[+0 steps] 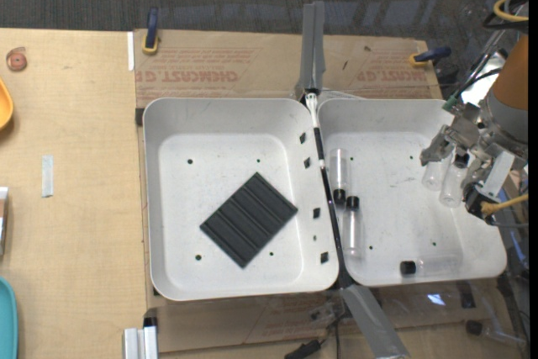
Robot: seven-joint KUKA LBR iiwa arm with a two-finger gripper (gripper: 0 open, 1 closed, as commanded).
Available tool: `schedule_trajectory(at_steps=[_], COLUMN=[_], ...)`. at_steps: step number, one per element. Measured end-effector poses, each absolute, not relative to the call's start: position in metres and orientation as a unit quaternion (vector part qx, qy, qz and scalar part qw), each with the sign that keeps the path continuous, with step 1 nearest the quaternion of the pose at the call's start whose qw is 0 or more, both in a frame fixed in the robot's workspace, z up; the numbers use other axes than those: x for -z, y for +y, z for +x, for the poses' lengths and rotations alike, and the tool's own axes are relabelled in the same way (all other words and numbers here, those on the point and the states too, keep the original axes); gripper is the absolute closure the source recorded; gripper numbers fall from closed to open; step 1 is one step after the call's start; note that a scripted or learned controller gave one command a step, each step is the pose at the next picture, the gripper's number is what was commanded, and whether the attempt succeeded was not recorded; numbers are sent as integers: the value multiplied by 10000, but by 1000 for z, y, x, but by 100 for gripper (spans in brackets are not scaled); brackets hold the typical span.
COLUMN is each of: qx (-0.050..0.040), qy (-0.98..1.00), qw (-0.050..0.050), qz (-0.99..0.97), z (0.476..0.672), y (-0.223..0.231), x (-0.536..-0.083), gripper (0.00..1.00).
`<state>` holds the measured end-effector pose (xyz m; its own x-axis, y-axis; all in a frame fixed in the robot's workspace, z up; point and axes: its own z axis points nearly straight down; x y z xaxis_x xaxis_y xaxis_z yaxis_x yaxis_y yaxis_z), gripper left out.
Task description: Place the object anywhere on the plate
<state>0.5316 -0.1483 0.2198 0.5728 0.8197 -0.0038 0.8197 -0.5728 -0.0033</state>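
Observation:
A dark ribbed square plate (pixel 249 219) lies turned at an angle in the middle of the left bin (pixel 168 118). In the right bin (pixel 395 118), two clear tubes with black caps lie next to the dividing wall, one (pixel 338 174) slightly above the other (pixel 351 224). A third clear piece with a black cap (pixel 408 268) rests by the bin's front wall. My gripper (pixel 442 181) hangs over the right side of the right bin, well apart from the tubes. Its pale fingers (pixel 432 171) stand apart with nothing visible between them.
The two bins meet at a raised divider (pixel 324 181) between tubes and plate. Cardboard lies under the bins, held by clamps (pixel 151 38) at the back. A wooden table (pixel 67 181) with small items is on the left. Cables (pixel 504 206) hang off the wrist.

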Motion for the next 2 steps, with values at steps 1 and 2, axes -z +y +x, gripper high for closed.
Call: schedule_trajectory(at_steps=[1, 2], qx=[-27, -23], qy=[-4702, -5836], qw=[4, 11], qz=[-8826, -8120], z=[579, 525], y=[-73, -69], x=[-261, -259], gripper=[100, 100])
